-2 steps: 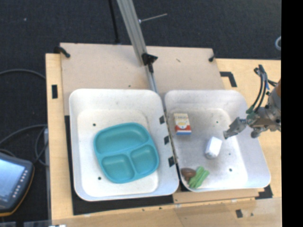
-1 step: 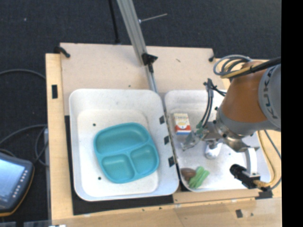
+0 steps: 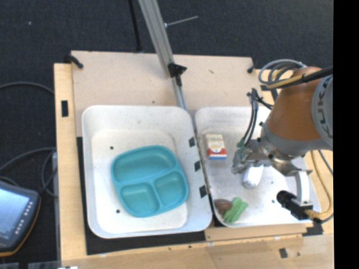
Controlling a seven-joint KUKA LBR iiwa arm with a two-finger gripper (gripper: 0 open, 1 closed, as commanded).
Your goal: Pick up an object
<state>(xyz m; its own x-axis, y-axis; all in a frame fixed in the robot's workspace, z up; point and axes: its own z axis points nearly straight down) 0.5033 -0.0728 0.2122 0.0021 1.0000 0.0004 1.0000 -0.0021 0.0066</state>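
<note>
My gripper point(image 3: 249, 167) hangs low over the middle of the right bin point(image 3: 227, 119), under the orange wrist band. Directly at its tip is a small white, roundish object point(image 3: 252, 176); whether it sits between the fingers is hidden by the wrist. A small carton with a red and white label point(image 3: 215, 147) lies to the left of the gripper, near the bin's left wall. A green object point(image 3: 237, 209) and a brown one point(image 3: 222, 205) rest together at the bin's front left corner.
The left bin point(image 3: 101, 122) holds a teal divided plate point(image 3: 149, 179). A slanted metal pole point(image 3: 159, 35) rises behind the bins, ending at a clamp near the divider. Cables loop at the arm's far side, and a black fitting point(image 3: 289, 202) sits at the right bin's front right.
</note>
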